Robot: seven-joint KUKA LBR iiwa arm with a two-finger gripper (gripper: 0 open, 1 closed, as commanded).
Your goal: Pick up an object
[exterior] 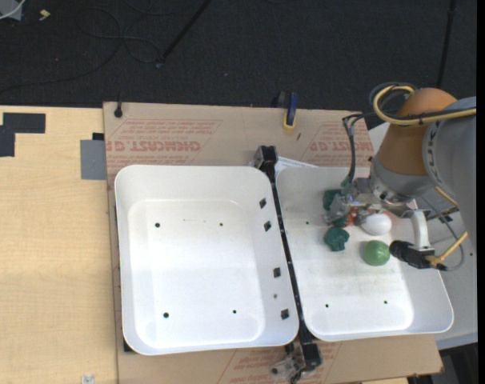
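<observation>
A small heap of objects sits in the right bin point(362, 310), directly under and just in front of the pincer point(356, 206): a dark teal lump point(336, 238) below-left of it, a white rounded piece point(377, 223) to its right, and a green ball point(376, 253) a little further down-right. Whether the pincer is open, closed or gripping anything cannot be told, as it is buried among the clutter. The grey arm point(454, 158) with its orange band point(410, 134) rises behind the pincer. The left bin point(138, 326) lies well away on the far side.
</observation>
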